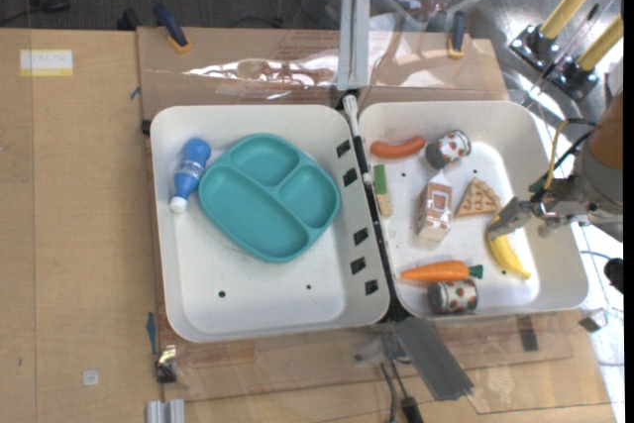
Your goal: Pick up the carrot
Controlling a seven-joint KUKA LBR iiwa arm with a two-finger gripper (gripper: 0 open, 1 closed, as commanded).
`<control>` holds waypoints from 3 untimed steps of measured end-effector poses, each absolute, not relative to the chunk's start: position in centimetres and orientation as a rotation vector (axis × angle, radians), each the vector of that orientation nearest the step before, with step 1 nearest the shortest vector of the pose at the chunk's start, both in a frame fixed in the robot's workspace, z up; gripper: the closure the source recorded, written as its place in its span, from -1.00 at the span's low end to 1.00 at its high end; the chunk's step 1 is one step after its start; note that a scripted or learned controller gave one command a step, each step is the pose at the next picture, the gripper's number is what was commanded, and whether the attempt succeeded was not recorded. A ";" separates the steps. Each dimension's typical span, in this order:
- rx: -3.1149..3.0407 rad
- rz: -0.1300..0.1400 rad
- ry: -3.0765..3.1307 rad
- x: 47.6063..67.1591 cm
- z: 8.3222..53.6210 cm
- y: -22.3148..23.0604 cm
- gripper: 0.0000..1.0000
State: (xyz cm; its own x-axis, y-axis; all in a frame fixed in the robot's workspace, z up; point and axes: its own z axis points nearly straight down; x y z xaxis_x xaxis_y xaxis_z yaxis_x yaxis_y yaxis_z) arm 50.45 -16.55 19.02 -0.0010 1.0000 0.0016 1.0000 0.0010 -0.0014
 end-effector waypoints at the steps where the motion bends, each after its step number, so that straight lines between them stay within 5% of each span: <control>1: -2.263 -0.003 -2.180 50.4 9.7 -12.1 -1.00; 2: -2.289 -0.013 -2.172 48.3 9.0 -9.7 -1.00; 3: -2.301 -0.015 -2.166 48.4 10.1 -10.0 1.00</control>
